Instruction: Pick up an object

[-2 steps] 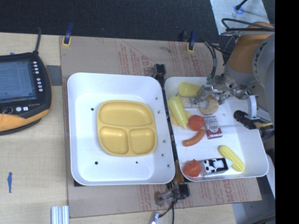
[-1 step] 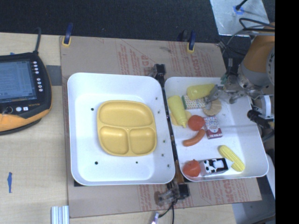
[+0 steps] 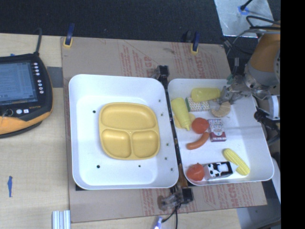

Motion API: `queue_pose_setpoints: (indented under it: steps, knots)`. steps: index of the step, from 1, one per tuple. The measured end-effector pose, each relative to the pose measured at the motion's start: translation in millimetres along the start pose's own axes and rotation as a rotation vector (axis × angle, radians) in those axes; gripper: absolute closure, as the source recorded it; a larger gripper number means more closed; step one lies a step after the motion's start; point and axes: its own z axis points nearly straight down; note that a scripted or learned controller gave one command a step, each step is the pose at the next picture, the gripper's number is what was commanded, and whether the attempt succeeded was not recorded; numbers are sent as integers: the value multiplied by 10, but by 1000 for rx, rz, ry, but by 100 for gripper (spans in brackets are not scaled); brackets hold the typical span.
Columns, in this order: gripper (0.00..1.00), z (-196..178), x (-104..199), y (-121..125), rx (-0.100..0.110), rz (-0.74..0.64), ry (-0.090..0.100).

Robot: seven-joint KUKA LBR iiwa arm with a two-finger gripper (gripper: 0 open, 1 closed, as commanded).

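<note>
A cardboard-covered worktop point(image 3: 119, 56) carries two white bins: the left bin point(image 3: 86, 171) holds a yellow divided plate point(image 3: 128, 130), while the right bin point(image 3: 259, 149) is crowded with toy food. The end effector point(image 3: 229, 95) hangs low over the right bin's far side, just beside a tan round piece point(image 3: 221, 110) and a yellow block point(image 3: 205, 94), likely lining up a grasp; whether it is spread or pressed together I cannot tell.

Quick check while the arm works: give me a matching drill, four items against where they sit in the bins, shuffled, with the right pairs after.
Items:
1. yellow divided tray
2. corn cob
3. hot dog
4. black and white carton

Places:
A. middle of the right bin
B. right bin's near edge, beside a tomato
C. left bin
D. right bin's near right corner

Pairs: 1-C, 2-D, 3-A, 4-B
</note>
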Motion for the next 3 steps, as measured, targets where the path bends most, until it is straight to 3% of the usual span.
queue_pose_setpoints:
  steps: [1,2,3]
  knots:
    - [100,-492,325,-106,-2,2,1]
    - [100,-491,591,-114,1,0,-1]
    - [100,-1198,1666,-510,-1,-1,-1]
